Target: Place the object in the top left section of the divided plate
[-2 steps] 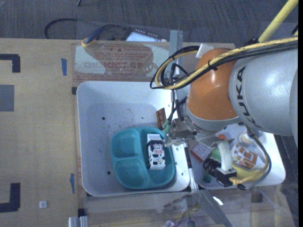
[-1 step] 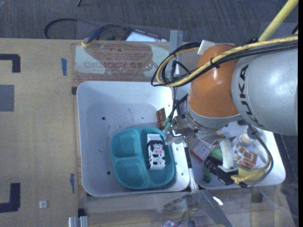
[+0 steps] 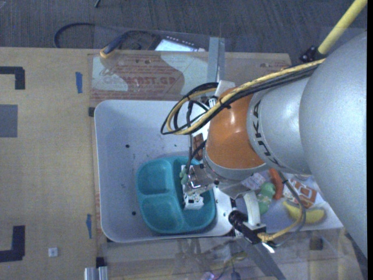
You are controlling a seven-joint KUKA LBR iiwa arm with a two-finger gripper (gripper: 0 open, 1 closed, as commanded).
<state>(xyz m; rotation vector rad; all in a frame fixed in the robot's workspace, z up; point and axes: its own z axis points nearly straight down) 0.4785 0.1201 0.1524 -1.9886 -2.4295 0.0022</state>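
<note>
My gripper (image 3: 192, 186) hangs over the teal divided plate (image 3: 160, 194) in the left white bin (image 3: 116, 139); my orange-banded wrist (image 3: 233, 139) blocks the view. Whether my jaws are spread or pinching anything, I cannot tell.

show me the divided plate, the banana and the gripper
divided plate (image 3: 156, 177): camera view, floor of its upper left section
banana (image 3: 309, 215): camera view, middle of the yellow fruit
gripper (image 3: 192, 196): camera view, between its fingertips over the plate

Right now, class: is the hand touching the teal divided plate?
Cannot tell: the camera view shows the hand overlapping the divided plate's right side, with the contact point hidden.
</note>
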